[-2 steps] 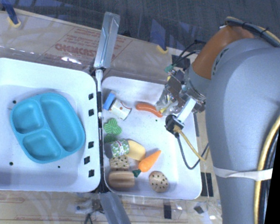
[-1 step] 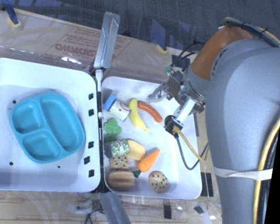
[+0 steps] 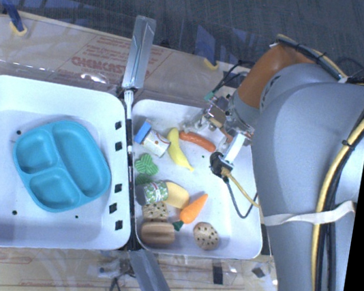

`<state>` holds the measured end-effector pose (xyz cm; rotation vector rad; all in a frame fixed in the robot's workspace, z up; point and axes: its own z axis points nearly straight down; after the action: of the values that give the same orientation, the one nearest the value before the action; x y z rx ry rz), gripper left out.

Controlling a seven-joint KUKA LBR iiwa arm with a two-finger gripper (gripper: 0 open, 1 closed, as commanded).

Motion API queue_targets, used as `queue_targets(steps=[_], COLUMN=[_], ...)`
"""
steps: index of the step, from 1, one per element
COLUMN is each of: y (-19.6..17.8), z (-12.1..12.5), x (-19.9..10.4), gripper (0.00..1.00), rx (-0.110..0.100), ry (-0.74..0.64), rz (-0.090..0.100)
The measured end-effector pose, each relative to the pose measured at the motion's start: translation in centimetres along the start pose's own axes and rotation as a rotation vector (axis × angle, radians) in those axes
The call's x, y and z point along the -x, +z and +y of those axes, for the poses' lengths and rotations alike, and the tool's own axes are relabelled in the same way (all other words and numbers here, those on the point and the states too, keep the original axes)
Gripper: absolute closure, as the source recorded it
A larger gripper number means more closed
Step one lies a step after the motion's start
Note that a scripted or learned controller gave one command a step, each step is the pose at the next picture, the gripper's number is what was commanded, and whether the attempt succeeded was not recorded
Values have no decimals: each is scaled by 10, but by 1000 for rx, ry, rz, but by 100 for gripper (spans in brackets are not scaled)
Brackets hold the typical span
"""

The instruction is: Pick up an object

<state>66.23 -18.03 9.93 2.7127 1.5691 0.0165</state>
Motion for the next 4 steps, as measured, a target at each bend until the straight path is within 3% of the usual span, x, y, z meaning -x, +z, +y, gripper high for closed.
queue_targets(steps=[1,2,3,4], y=[8,9,1,-7], z=[-93,-32,-32,-32], x=[28,-17,-18,-19], gripper=[0,0,100,100], rx=[-19,-18,-22,-25], ry=[-154,-267,-274,-280], rz=[-4,-4,-4,-4])
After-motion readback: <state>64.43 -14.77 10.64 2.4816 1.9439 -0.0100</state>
